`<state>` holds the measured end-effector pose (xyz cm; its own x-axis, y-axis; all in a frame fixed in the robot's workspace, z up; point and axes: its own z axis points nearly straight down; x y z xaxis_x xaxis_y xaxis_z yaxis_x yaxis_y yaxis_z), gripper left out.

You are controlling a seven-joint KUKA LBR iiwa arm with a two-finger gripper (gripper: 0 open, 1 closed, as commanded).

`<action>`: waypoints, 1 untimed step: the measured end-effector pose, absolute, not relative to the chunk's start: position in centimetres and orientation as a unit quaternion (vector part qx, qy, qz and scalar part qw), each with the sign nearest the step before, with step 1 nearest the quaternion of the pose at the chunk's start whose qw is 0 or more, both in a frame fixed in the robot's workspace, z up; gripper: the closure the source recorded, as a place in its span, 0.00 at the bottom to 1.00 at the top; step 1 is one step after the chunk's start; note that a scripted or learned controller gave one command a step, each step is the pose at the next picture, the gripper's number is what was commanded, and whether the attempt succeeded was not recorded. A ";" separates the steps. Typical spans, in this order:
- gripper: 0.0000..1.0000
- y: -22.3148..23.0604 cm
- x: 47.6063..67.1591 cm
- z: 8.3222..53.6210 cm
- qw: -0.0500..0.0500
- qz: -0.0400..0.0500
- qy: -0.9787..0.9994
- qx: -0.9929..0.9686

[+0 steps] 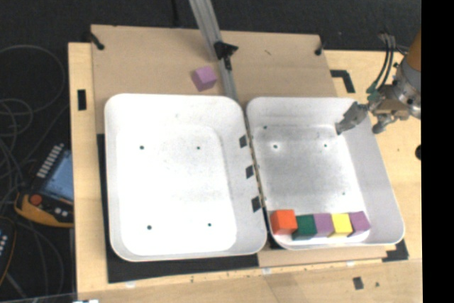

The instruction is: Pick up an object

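White plastic bins are sitting side by side on the tan worktop (pixel 284 46), the left bin (pixel 120 152) next to the right bin (pixel 376 167). Five small cubes are lying in a row along the near wall of the right bin, touching one another: an orange cube (pixel 284 221), a green cube (pixel 306 226), a pale purple cube (pixel 323 223), a yellow cube (pixel 342 223) and a second purple cube (pixel 359 221). Another purple cube (pixel 204 78) is resting on the bare worktop beyond the far edge of the left bin, just beside a slanting grey metal rail (pixel 202 3). The tool (pixel 365 118) is hanging over the far right corner of the right bin, well apart from the row of cubes, its two fingers spread wide with nothing between them. Black cables and a handheld controller (pixel 53 184) are lying on the dark floor to the left.
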<state>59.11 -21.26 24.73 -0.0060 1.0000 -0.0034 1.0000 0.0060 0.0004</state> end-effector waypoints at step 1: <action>0.00 -19.8 54.2 32.4 0.004 0.002 0.707 0.707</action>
<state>54.15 -19.82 32.39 0.0000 1.0000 -0.0030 1.0000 0.0000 0.0088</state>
